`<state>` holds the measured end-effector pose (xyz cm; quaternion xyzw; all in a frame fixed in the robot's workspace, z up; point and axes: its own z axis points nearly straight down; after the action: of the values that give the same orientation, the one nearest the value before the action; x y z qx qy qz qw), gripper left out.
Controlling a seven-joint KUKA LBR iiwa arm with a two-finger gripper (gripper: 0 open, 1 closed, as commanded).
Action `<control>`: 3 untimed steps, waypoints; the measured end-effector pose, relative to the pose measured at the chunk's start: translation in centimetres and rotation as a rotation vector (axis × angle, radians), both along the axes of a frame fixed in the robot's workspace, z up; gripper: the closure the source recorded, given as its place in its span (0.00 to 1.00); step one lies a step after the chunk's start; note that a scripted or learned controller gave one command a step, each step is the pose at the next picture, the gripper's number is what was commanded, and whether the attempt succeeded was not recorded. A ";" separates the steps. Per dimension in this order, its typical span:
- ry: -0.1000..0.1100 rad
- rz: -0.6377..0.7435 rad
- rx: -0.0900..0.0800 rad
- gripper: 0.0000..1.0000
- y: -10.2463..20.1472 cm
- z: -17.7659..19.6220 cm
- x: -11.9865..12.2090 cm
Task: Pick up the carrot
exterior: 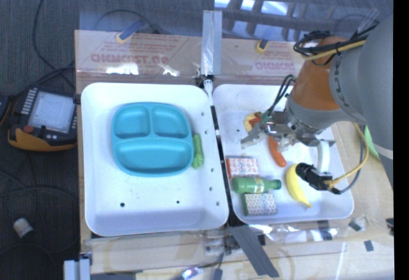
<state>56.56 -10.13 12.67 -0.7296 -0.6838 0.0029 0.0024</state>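
Our gripper (273,133) is low in the right bin (342,208), fingers spread apart w/ the carrot (277,154) between them but not yet clamped. So approach looks done; closing & lifting are left, w/ the carrot lying on the bin floor nr the banana (295,185).

Banana (294,185) and bottle (254,185) near carrot (277,153)
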 end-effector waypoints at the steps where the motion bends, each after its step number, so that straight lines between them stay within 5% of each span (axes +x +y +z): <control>1: -0.014 0.069 -0.002 0.00 -4.6 -3.8 4.8; 2: -0.005 0.197 0.000 0.00 -5.6 2.2 9.1; 3: -0.012 0.305 -0.005 0.00 0.1 -3.8 10.5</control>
<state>67.08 -10.03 8.85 -0.6172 -0.7868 0.0007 -0.0039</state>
